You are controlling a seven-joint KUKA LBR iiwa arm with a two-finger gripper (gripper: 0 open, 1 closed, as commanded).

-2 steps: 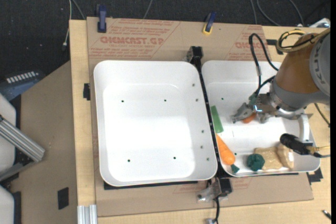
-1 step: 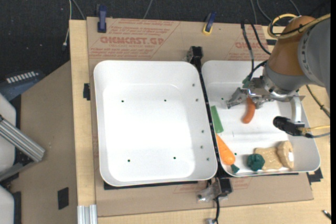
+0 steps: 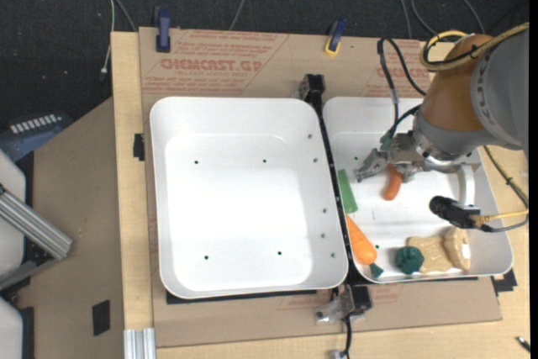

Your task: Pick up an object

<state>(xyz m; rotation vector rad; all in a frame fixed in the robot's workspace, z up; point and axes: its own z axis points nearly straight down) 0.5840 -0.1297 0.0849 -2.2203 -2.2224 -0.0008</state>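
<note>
My gripper (image 3: 389, 170) hangs low over the middle of the right bin (image 3: 370, 118), reaching in from the right. Its grey fingers (image 3: 367, 170) look spread, so it is open. A small orange cylinder (image 3: 392, 185) sits just below the gap between them, and I cannot see either finger touching it. Along the bin's left wall lies a green strip (image 3: 345, 191). Near the front left corner there is an orange carrot (image 3: 361, 241).
At the right bin's front edge sit a dark green lump (image 3: 410, 258), two tan pieces (image 3: 437, 256) and a small teal bit (image 3: 376, 271). The left bin (image 3: 160, 181) stands beside it. Clamps and cables line the bench's far edge.
</note>
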